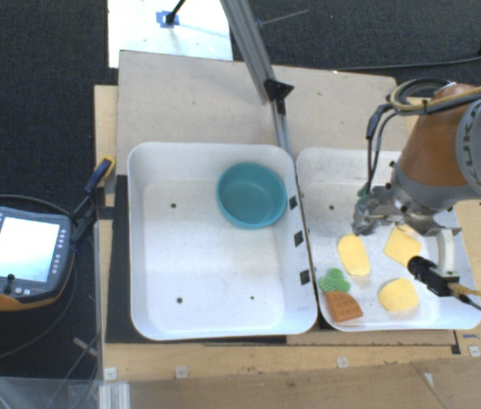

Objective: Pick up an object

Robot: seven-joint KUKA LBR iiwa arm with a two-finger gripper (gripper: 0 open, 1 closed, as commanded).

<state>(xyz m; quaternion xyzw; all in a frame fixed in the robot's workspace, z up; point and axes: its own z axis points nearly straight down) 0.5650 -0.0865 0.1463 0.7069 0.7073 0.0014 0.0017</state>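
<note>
A: Well, entry for this frame. The arm [445,143] hangs over the right bin [326,173]; the gripper [367,218] sits low above the bin floor, near its middle. Claw state?

B: Cannot tell, the head is a dark blur from this angle. Nothing is seen clamped in it.

A: Objects, right bin: a pale yellow oblong block [353,255], soft-looking, just beside the gripper; a yellow wedge [402,245] partly under the wrist; a rounded yellow lump [398,296]; a small green leafy piece [335,280] touching an orange-brown slab [342,307] at the front corner.

B: Left bin [155,254]: one teal bowl [251,194], smooth, round, upright, near the back right corner.

A: Writing?

B: A pendant [19,258] with a lit screen lies off the bench to the left; its text is too small to read.
</note>
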